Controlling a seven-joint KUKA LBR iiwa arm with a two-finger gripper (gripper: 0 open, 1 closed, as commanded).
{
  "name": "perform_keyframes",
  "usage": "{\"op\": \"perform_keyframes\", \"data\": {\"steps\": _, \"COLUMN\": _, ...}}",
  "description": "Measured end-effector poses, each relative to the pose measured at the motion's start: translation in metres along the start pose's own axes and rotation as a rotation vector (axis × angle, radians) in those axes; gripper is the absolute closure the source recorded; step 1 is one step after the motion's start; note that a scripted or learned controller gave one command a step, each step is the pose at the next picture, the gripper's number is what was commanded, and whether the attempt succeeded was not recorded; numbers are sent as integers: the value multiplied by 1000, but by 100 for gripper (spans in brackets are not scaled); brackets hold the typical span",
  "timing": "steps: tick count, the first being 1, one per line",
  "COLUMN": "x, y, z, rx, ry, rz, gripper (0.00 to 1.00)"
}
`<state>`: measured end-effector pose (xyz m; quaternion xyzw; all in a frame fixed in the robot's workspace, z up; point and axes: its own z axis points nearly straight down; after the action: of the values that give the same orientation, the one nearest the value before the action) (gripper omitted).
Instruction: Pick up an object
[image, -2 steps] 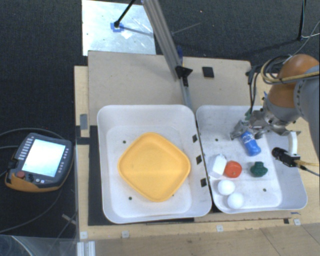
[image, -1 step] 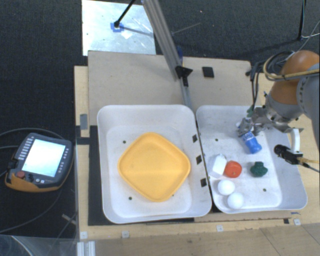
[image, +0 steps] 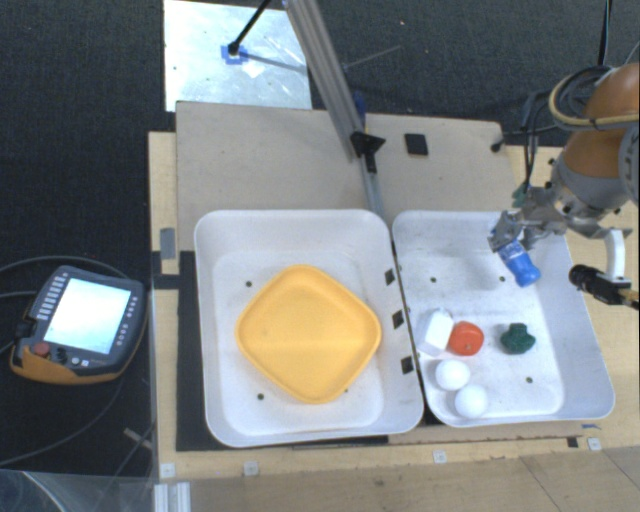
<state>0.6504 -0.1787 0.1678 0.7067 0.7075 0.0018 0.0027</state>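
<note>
Right bin (image: 590, 370): a cluster at the lower middle. White block (image: 437, 331) touching an orange-red piece (image: 465, 339); two white balls (image: 452, 374) below them, near each other; a dark green piece (image: 516, 339) a little apart to the right. All lie loose on the bin floor, none stacked (so any could be taken from above).

Left bin (image: 215, 300): one yellow, square-ish plate or lid (image: 308, 332), set at a slant like a diamond, flat in the middle of the bin.

Claw (image: 517, 250) hangs over the upper right part of the right bin, arm coming in from the right. A blue cylinder (image: 521, 265) sits at its tip, tilted, lower end pointing down toward the bin. It looks pinched between the fingers, which stand close about it. Whether it is clear of the bin floor I cannot tell from this slant.

Judgement: the blue cylinder is the picked thing; the grasp seems made near one end, hence the tilt. An end grip may let it swing or slip.

On the table's left, outside the bins, a teach pendant (image: 78, 322) with lit screen.
</note>
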Motion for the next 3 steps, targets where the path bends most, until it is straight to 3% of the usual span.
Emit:
{"op": "perform_keyframes", "data": {"steps": 1, "x": 0, "y": 2, "z": -53, "rx": 1, "ry": 0, "rz": 0, "gripper": 100}}
{"op": "perform_keyframes", "data": {"steps": 3, "x": 90, "y": -39, "z": -59, "rx": 4, "ry": 2, "rz": -3, "gripper": 100}}
